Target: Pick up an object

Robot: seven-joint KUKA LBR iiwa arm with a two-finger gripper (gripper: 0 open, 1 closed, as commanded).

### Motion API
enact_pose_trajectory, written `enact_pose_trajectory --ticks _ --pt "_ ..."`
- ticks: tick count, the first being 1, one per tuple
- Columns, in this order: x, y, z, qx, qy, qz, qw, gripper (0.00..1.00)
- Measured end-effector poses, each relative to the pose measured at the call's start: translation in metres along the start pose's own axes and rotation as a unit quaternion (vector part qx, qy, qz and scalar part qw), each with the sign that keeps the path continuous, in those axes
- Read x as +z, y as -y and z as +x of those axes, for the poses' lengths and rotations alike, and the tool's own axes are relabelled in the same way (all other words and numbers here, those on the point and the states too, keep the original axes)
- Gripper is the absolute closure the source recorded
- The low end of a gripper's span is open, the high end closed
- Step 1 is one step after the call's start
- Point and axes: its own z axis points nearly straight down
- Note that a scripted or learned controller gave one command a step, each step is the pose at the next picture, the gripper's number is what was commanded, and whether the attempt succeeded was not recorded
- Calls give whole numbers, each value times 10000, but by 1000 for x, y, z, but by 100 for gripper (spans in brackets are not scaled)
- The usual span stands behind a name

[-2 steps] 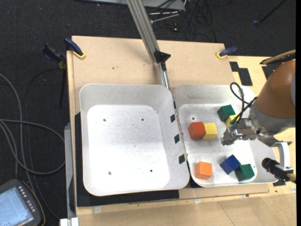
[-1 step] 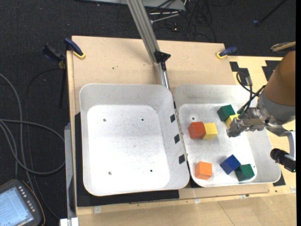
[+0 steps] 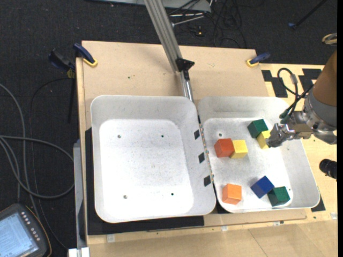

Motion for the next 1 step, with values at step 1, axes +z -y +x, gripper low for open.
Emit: enact_pose_trajectory --ticks 1 --pt "7 -5 62 -28 -23 35 10000 100"
